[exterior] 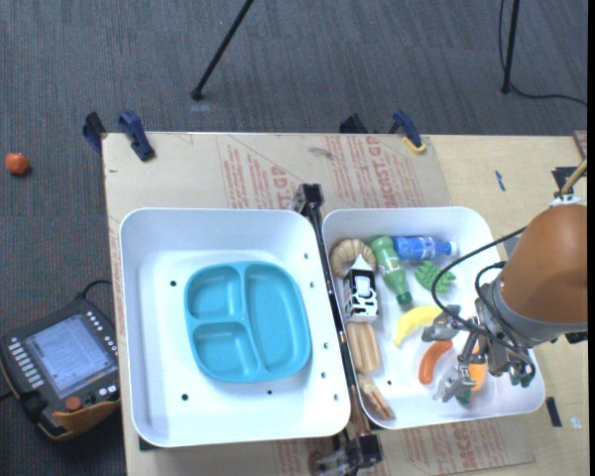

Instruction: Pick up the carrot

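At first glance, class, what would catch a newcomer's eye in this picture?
The bright blue divided plate sits alone in the left bin. The right bin is crowded with toy food, including a yellow banana and the orange carrot. The gripper hovers right beside the carrot.

The bench is topped with printed cardboard and held by blue clamps at its far edge. Two white bins lie on it side by side: the left bin and the right bin.
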`<state>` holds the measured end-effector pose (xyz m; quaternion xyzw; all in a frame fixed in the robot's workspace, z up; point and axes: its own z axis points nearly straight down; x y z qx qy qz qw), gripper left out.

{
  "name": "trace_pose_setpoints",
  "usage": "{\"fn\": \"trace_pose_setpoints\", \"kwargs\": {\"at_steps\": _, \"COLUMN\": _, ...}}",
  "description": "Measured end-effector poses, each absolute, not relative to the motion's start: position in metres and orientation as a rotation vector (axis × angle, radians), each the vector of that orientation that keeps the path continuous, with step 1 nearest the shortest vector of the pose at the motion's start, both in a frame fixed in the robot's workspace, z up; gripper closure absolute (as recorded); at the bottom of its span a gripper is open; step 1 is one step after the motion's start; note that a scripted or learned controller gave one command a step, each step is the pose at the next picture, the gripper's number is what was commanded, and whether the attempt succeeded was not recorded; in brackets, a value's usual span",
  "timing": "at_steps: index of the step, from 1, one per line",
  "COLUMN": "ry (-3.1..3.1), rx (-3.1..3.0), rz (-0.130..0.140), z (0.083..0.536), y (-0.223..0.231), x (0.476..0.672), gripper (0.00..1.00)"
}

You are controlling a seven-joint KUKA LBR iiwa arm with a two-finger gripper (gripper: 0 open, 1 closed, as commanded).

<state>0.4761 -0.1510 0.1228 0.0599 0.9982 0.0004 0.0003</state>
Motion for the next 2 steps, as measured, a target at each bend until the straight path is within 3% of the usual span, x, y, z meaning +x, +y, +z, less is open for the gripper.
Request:
{"fn": "trace_pose_setpoints", "kwargs": {"at_steps": 1, "ry": 3.141, "rx": 0.131, "rz": 0.004, "z": 0.087, "y": -0.105, "x": 0.476, "gripper": 0.00}}
{"fn": "trace_pose_setpoints", "kwargs": {"at_steps": 2, "ry": 3.137, "rx": 0.132, "rz": 0.000, "z": 0.088, "y": -0.080, "x": 0.477, "gripper": 0.00}}
